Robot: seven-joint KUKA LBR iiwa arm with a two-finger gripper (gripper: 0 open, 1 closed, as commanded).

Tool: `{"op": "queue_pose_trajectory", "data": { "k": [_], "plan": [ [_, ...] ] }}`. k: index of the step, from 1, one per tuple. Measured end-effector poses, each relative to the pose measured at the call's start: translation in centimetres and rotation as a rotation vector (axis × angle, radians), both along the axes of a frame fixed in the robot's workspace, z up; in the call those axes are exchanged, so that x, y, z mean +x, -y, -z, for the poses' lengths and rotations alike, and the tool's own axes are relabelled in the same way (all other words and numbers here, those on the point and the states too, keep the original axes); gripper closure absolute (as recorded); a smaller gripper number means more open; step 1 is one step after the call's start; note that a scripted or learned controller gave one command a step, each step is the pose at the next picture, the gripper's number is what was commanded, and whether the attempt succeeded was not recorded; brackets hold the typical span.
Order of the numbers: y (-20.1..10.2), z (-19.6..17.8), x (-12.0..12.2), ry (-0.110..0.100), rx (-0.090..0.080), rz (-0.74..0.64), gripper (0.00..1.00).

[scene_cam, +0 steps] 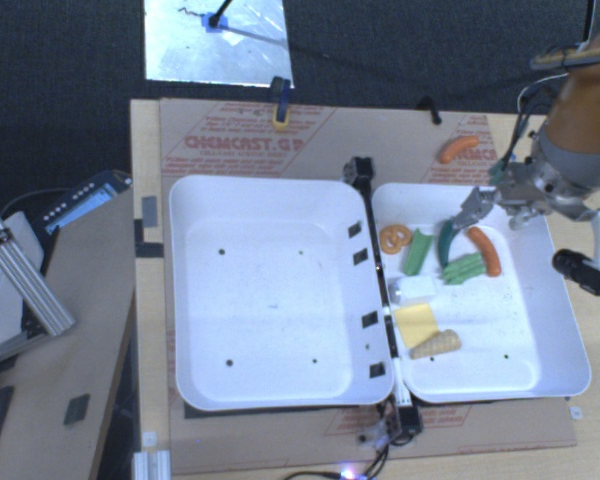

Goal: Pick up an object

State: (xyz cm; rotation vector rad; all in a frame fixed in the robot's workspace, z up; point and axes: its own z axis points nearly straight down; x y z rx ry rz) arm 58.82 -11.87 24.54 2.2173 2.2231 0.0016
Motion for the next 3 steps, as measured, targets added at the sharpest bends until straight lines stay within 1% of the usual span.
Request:
{"op": "queue_pose_trajectory", "data": {
  "k": [1,2,3],
  "plan": [
    [-6.9,-7.5,2.9,0.01,0.002,-0.009,0.0],
    [-6.5,-8.2,2.8,0.005,0.001,-0.005,1.0],
    [-16.5,-12.4,6.5,0.006,0.005,-0.011,1.0]
  ]
}}
